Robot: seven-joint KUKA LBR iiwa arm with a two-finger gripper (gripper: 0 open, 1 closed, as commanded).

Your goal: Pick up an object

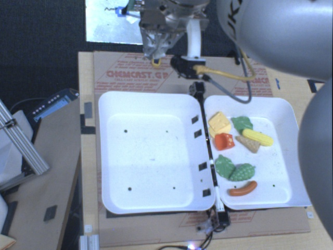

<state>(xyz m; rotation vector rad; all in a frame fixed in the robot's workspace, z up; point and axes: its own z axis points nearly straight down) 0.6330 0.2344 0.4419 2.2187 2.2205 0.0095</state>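
You had a right bin (pixel 283 108) full of toy food and a left bin (pixel 112 108) next to it. Nearest the front lay the toy sausage (pixel 243 189). Just behind it sat two green leafy pieces (pixel 234 169), touching each other. Farther back were the red piece (pixel 223 141), the yellow cheese wedge (pixel 219 122), the corn cob (pixel 257 137) and another green piece (pixel 242 123), all packed close. Far back, past both bins, the gripper (pixel 156 56) hung high over the cardboard (pixel 130 73). You could not tell how its tips were set. I think the sausage was your best pick, because it lay apart. You would need to come straight down over its middle.
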